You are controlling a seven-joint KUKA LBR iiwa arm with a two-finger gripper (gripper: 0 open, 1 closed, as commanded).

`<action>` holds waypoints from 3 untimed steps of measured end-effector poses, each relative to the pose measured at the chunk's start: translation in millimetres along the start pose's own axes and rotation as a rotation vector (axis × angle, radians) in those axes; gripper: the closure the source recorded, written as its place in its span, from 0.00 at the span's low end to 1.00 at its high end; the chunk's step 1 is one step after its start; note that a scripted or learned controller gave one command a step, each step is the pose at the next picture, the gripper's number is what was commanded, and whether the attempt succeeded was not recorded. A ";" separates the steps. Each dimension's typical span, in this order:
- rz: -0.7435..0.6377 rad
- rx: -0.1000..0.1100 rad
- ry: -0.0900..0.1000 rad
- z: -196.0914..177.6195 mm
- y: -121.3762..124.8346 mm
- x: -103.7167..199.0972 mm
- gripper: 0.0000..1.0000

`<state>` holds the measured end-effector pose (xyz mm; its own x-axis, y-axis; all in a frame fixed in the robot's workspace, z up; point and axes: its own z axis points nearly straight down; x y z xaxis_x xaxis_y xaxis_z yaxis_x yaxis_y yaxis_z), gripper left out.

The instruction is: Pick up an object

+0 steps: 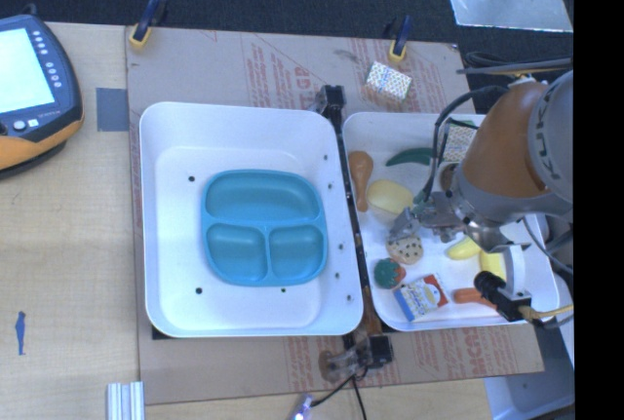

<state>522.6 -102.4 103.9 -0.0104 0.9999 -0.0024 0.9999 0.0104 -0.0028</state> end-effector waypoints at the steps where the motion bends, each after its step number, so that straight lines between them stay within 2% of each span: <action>1: 0.008 0.000 0.004 12.1 55.3 -7.1 0.00; 2: 0.008 0.000 0.003 11.6 102.0 -3.8 0.00; 3: 0.009 -0.001 -0.002 11.3 105.2 6.0 0.00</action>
<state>627.8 -95.3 92.2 -0.0009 1.0000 -0.0042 1.0000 0.0009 -0.0017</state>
